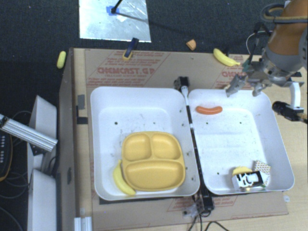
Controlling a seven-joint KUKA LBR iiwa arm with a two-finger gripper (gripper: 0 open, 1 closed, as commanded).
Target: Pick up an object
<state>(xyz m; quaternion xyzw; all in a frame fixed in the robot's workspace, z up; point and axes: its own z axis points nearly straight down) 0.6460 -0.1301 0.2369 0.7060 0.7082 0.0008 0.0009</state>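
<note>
The surface (144, 66) is carrying two white bins. The left bin (103, 129) is holding a yellow divided tray (153, 160) overlapping a banana (121, 179). Over the right bin's (274, 143) far rim, the end effector (244, 87) is hovering spread and empty, likely lining up on the sausage (209, 110) just below.

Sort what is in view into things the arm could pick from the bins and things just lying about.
For the job:
tool
hot dog in the right bin
small black and white box, right bin
yellow divided plate in the left bin
banana beside the plate

Lying about:
banana on the board
orange bit
yellow piece on the floor
</note>
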